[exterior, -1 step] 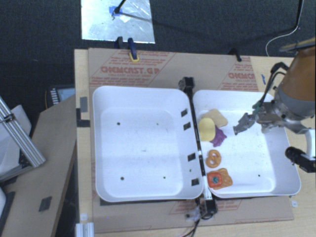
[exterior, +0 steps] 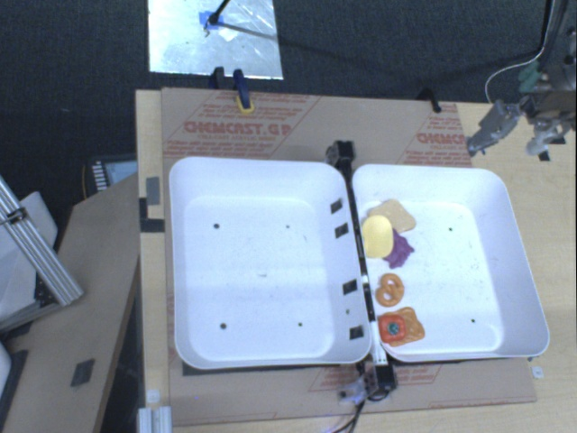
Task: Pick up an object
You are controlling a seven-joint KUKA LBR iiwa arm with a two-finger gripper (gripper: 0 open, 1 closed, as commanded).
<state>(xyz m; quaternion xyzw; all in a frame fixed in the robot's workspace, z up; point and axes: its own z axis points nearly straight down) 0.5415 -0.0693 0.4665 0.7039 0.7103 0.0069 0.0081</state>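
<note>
Several small items lie along the left side of the right bin. A yellow oval piece rests against a tan flat piece and a purple piece. Below them sit an orange pretzel-shaped ring and an orange item with a red and green centre. My gripper hangs at the upper right, above the bench just beyond the right bin's far corner. It is well away from the items, and its fingers are spread open with nothing between them.
The left bin adjoins the right one along a clipped divider. Both stand on a brown cardboard sheet. A shiny foil square lies beyond the bench, and a metal frame stands at the left.
</note>
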